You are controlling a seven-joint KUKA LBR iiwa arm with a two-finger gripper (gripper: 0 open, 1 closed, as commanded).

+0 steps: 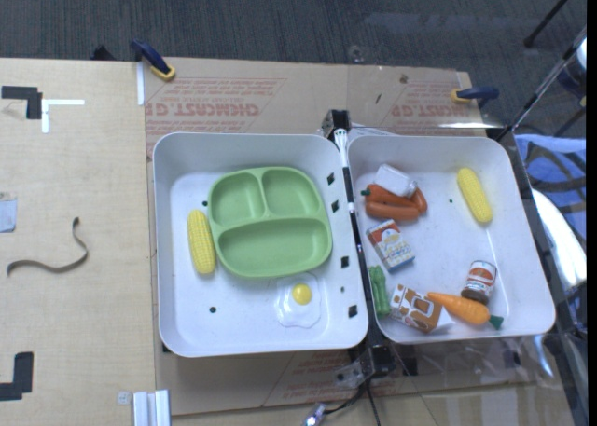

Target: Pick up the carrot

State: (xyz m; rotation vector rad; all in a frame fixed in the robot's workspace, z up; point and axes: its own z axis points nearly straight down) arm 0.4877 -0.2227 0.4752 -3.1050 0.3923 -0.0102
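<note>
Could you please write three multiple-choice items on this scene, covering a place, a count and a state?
1. Where does the carrot lie?
A. left bin
B. right bin, near corner
C. on the plate

2. How many corn cobs show?
A. one
B. two
C. four

3. What does the green plate hold?
A. nothing
B. the egg
C. a carton

Answers: 1 B, the carrot lies in the right bin beside the jar. 2 B, one cob in the left bin, one cob in the right. 3 A, its compartments are bare; the egg lies beside it.
</note>
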